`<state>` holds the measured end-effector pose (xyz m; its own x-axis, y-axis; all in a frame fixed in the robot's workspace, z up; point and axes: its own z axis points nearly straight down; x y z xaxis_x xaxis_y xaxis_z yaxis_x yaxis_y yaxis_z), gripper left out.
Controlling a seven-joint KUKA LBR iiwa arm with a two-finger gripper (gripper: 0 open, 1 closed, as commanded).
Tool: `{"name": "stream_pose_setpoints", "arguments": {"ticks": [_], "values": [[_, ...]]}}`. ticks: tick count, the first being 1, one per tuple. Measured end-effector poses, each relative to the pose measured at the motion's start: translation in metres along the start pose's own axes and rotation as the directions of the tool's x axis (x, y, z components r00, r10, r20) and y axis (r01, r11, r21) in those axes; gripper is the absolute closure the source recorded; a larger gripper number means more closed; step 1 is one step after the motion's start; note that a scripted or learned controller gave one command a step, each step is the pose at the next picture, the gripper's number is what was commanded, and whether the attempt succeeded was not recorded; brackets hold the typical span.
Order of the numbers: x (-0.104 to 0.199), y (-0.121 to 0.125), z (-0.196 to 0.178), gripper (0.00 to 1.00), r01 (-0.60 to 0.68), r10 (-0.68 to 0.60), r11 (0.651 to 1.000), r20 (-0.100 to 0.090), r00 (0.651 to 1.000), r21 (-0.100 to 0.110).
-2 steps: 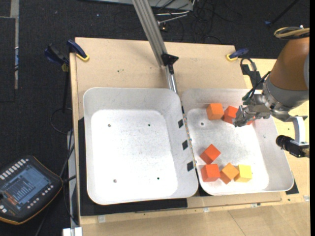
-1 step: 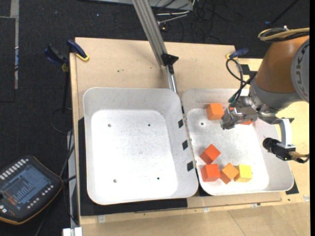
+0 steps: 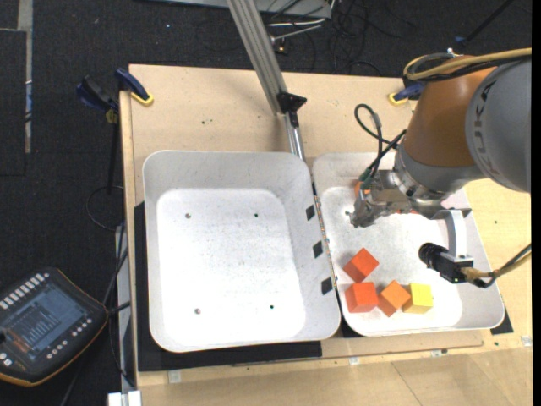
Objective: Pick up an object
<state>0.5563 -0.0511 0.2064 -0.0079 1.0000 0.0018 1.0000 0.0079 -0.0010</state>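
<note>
Several small blocks lie in the near half of the right bin. A red-orange block sits closest to the gripper, and a second red-orange block lies just in front of it. An orange block and a yellow block follow in a row to the right. My gripper hangs over the bin's far left part, pointing down, a short way behind the first red-orange block. The arm's wrist hides the bin's far right corner.
The left bin stands beside the right one, their rims meeting at the middle. A slanted metal pole runs down to the bins' far junction. Blue clamps grip the bench's far left corner. A teach pendant lies off the bench at lower left.
</note>
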Motion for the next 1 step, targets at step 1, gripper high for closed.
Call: {"name": "stream_pose_setpoints", "arguments": {"ticks": [1], "values": [[0.0527,-0.0125,-0.0164,1.0,0.001,-0.001,1.0,0.0,1.0,-0.002]]}}
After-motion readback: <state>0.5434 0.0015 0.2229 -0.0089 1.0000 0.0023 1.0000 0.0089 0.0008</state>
